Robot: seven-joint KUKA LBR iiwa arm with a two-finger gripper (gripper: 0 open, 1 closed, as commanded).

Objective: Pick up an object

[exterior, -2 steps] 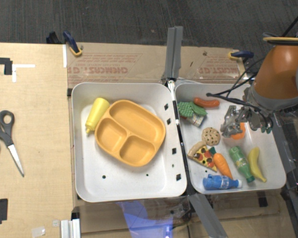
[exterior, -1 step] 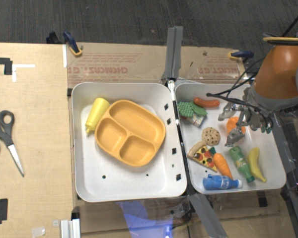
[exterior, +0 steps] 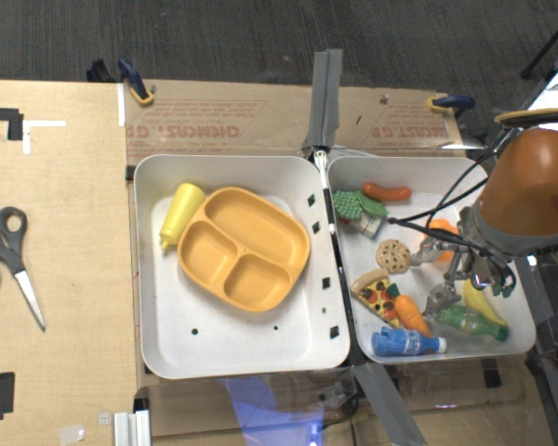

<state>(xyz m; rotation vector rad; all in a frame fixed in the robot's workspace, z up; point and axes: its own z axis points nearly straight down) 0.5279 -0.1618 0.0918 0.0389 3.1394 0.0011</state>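
a bulky orange dome caps the arm (exterior: 530, 189), with a grey ring beneath it, black cables trailing off, and a small metallic hand (exterior: 465, 282).

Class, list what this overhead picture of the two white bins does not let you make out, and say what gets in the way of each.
- Gripper: whether its fingers are open or shut, too small and tangled with cables.
- Yellow plastic banana: upper end hidden by the gripper body.
- Orange toy piece: shape unclear, crossed by cables and the arm.
- Grey-handled scissors: one loop cut off by the left edge.
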